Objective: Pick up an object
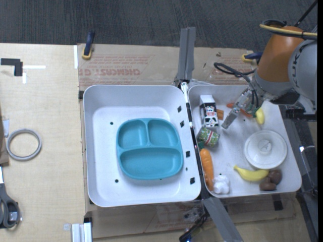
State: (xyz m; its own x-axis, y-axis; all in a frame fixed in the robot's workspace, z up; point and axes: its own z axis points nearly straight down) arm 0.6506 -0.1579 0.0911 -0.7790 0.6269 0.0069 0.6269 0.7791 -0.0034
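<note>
At the surface's left edge a grey ring (23, 144) lay well away from my work, and scissor handles (9, 212) showed near the front-left corner. The left bin (93, 150) held a blue divided plate (150, 148) in its middle, nothing on it. In the right bin (288, 183) along its left wall I could see a small milk carton (209, 112) toward the back, a green-wrapped packet (208, 137) just in front of it, then a carrot (206, 167) and a white crumpled bit (220, 185) at the front-left corner. A banana (251, 173) lay near the front edge, touching the white bowl (265, 148), with brown lumps (271, 180) at the front-right corner. My gripper (233, 116) hung in the back half of that bin, just right of the carton, its fingers pointing down and left; nothing sat between them, though how wide they stood I could not tell. A small yellow piece (259, 116) lay just beside my wrist. I judged the pick barely begun: I was over the bin, nothing was lifted, and choosing, closing on and raising an object all remained.
</note>
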